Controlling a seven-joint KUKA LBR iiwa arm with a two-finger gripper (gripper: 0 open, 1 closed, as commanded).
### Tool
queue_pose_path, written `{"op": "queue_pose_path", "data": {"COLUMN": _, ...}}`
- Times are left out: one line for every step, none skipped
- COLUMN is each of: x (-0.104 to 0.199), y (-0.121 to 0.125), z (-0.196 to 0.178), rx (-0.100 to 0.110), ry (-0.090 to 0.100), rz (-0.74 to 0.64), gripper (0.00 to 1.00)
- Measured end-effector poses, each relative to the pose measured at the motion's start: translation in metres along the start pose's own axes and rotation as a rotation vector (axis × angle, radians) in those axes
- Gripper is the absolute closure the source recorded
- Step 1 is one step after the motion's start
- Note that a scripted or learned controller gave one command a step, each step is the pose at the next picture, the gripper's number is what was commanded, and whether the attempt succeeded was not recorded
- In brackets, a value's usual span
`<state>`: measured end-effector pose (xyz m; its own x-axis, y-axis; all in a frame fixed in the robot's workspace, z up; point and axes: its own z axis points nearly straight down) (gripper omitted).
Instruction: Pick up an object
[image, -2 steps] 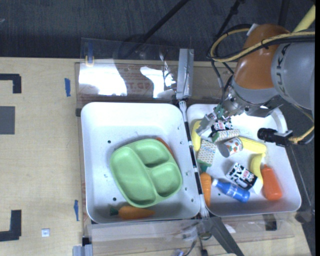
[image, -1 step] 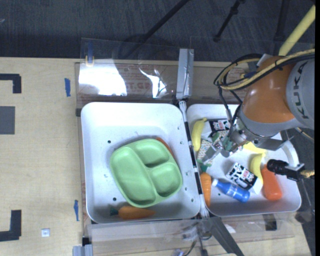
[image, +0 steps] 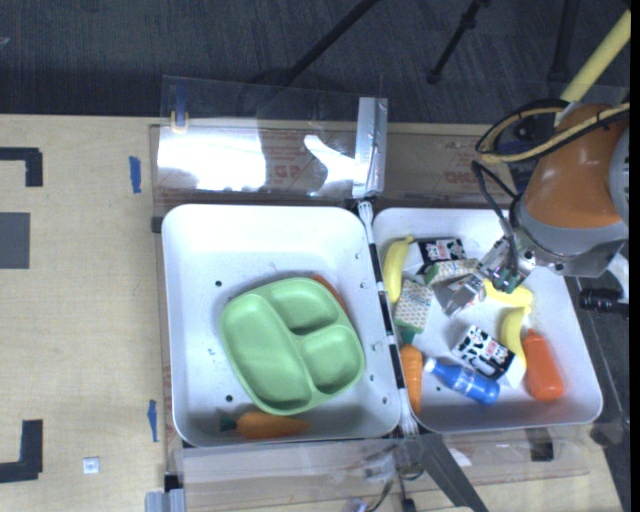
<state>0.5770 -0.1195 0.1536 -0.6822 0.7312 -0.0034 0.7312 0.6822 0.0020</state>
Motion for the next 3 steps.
{"op": "queue_pose_path", "data": {"x": -0.062, "y": -0.010, "z": 0.008, "rx": 0.000, "ry": -0.001, "rz": -0.074, "gripper": 0.00}}
{"op": "queue_pose_path", "data": {"x": -0.075, "y": -0.002, "z": 0.035, "rx": -0.014, "ry": -0.016, "rz": -0.051, "gripper": 0.00}}
{"op": "queue_pose_path", "data": {"x": -0.086, "y": 0.001, "z": 0.042, "rx": -0.023, "ry": -0.019, "rz": -0.053, "gripper": 0.00}}
